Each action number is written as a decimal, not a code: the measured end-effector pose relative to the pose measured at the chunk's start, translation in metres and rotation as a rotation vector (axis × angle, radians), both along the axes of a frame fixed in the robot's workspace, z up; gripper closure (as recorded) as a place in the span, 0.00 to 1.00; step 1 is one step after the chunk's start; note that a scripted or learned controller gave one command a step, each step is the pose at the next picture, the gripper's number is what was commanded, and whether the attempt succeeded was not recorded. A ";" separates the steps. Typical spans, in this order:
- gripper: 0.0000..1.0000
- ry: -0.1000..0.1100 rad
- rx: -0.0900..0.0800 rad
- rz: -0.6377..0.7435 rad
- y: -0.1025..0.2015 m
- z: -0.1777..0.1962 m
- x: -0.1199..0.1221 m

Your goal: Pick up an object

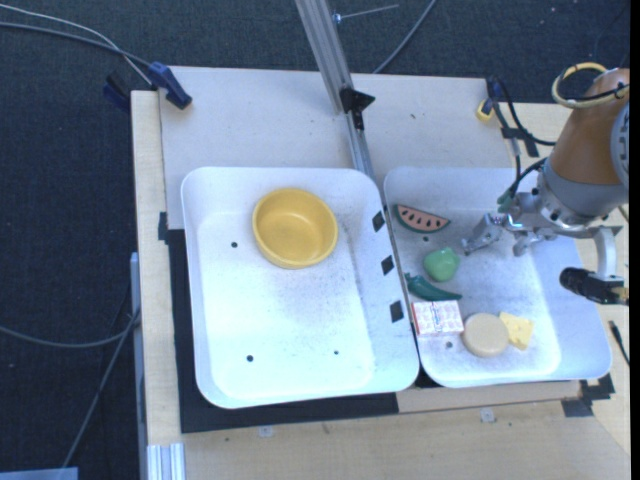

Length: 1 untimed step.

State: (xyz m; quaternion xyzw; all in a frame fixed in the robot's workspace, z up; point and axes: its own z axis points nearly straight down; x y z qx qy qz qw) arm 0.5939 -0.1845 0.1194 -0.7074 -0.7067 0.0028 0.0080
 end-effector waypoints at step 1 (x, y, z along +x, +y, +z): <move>0.00 0.001 0.001 0.000 0.001 -0.025 -0.001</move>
